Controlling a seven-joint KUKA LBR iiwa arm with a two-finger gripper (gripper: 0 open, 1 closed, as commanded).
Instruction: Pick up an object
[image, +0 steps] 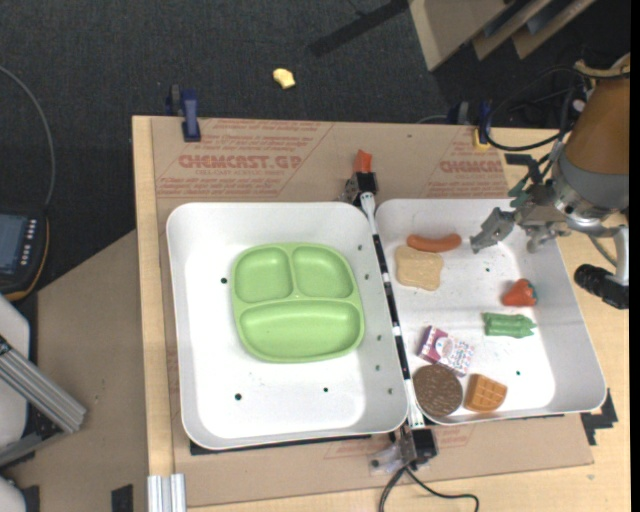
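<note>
The two-finger metal gripper (512, 228) hangs with fingers spread and nothing between them, above the right white bin's (570, 375) far side. The red-orange toy sausage (433, 241) lies near it, to its left, by the tan bread slice (418, 268).

Green divided plate (297, 303), white bins (200, 380), orange-red sausage (434, 242), brown cookie (438, 390)

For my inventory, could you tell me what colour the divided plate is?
Light green plate, in the camera view.
</note>
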